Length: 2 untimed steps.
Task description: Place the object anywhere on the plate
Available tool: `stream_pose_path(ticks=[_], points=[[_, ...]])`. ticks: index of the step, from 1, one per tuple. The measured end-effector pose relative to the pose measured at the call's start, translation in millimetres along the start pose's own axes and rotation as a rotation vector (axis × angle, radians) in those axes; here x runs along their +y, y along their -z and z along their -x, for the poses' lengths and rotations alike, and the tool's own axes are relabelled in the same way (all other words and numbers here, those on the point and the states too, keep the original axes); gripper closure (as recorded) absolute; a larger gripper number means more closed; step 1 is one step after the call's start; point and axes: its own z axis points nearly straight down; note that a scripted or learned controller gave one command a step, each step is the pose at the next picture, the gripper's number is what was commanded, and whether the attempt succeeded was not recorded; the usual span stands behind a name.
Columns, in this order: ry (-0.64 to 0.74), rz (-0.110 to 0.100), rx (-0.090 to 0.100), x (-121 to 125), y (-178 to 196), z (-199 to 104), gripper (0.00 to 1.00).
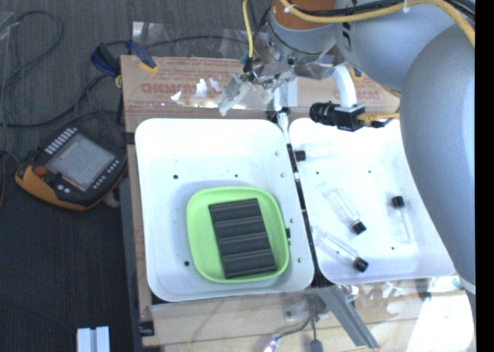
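A dark grey ribbed block (242, 238) lies flat on the green square plate (199, 244), which rests in the front half of the left white bin (162, 181). The block sits inside the plate's rim, slightly right of its middle. My gripper (256, 96) hangs high over the back edge of the left bin, near the divide between the two bins and well apart from the plate. Its pale fingers (234, 94) are spread open with nothing between them.
The right bin (370, 150) holds several clear tubes with black caps (349, 216) and a small black piece (397, 201). The grey arm covers that bin's right side. A cardboard strip (177, 84) lies behind the bins. A teach pendant (73, 167) and cables lie on the floor at left.
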Motion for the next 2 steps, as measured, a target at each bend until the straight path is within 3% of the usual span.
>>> stream_pose_path(ticks=[1,2], points=[[-0.016,0.001,0.002,29,-5,-73,0.0],[-0.071,0.0,0.003,19,-25,-48,0.0]])
